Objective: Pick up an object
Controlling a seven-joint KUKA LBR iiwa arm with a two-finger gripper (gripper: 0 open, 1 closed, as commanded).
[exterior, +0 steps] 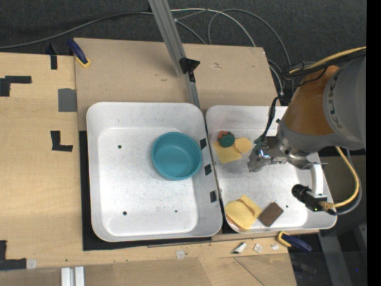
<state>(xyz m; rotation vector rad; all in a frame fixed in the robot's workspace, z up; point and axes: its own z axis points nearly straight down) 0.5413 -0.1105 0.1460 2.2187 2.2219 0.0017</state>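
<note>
Wooden bench board under two white bins. Grey metal pole slants in from 12 o'clock. Blue-and-yellow clamps at 10 o'clock and 5 o'clock. Black tape marks at 9 o'clock. Cables loop at 1 o'clock.

- Two shallow white plastic bins sit side by side on the bench: the left bin and the right bin.
- One round teal bowl lies in the left bin, near its right edge.
- Two pale yellow soft pieces lie along the right bin's left edge.
- One small red-and-green ball-like object sits near the right bin's upper left corner.
- One flat brown block rests by the right bin's lower edge.
</note>
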